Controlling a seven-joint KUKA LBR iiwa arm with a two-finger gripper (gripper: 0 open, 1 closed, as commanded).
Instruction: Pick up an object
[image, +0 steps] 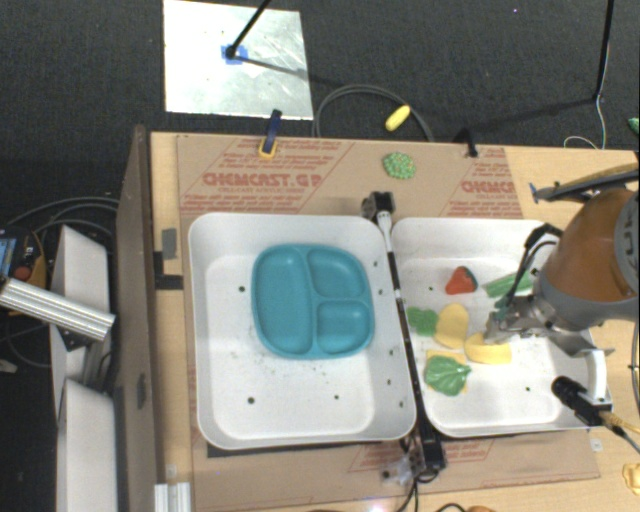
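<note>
**Ana:** Dark carpet runs around the bench, with cables trailing over it and a shiny metal sheet (237, 60) lying on the floor at the top. What sits on the bench itself?

**Ben:** Brown cardboard (300, 170) with red print covers it, and two white bins lie side by side on that. The left bin (225, 400) holds a blue divided plate (312, 301), set flat near its middle, with three compartments. A small green knobbly piece (399, 165) rests on the cardboard above the bins, and a yellow one (398, 118) lies on the floor just past the bench edge.

**Ana:** And the right bin (500, 415)?

**Ben:** That one has the toy food. A red piece (460, 281) lies toward the top, a pale yellow piece (453, 324) below it, touching a green piece (423, 321) on its left. A green leaf (446, 374) sits lower, apart from the rest. Another green piece (500, 284) lies beside the arm, and a yellow piece (488, 351) lies right under the arm's tip.

**Ana:** Where is the arm?

**Ben:** The arm (590, 270) comes in from the right, its orange band over the right bin's far side. The gripper (504, 326) is down low in that bin, just above the yellow piece and beside the pale yellow one.

**Ana:** Is it holding anything?

**Ben:** I cannot tell. The tip is small and dark against the bin, and nothing shows whether it has closed on the yellow piece.
</note>
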